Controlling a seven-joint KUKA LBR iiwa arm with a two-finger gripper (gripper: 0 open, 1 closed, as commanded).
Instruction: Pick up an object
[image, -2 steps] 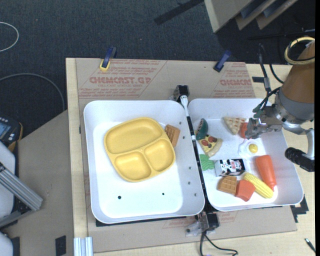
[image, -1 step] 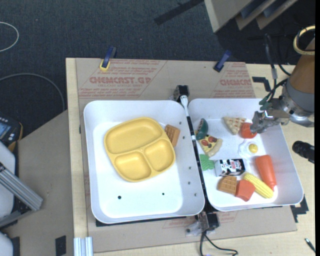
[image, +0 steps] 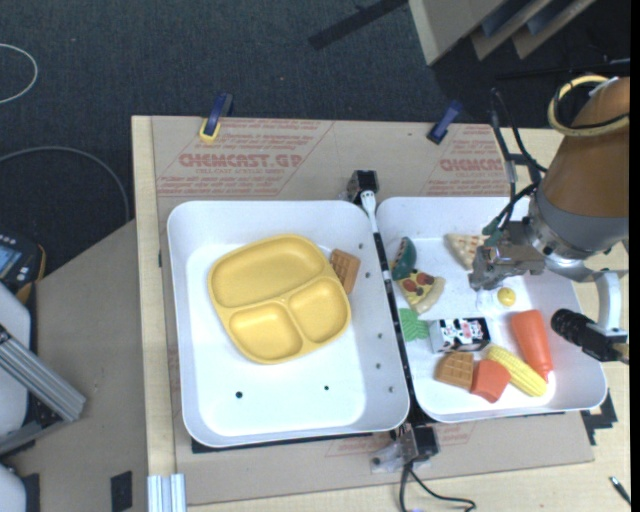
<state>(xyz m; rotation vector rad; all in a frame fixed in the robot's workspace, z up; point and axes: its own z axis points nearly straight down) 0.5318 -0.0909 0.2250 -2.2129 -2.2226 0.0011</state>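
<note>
A cardboard-topped worktop (image: 300, 150) carries two white bins. The left bin (image: 200, 400) holds a yellow divided plate (image: 278, 297). Over the right bin (image: 570, 400) hangs the end effector (image: 492, 272) — just above a small yellow ball (image: 506, 296) — whether open or closed I cannot tell.

just one camera here, fixed up above the worktop (image: 300, 150) and looking down at a slant, far enough back to catch both white bins (image: 190, 300) side by side, arm (image: 590, 170) coming in from the right
</note>
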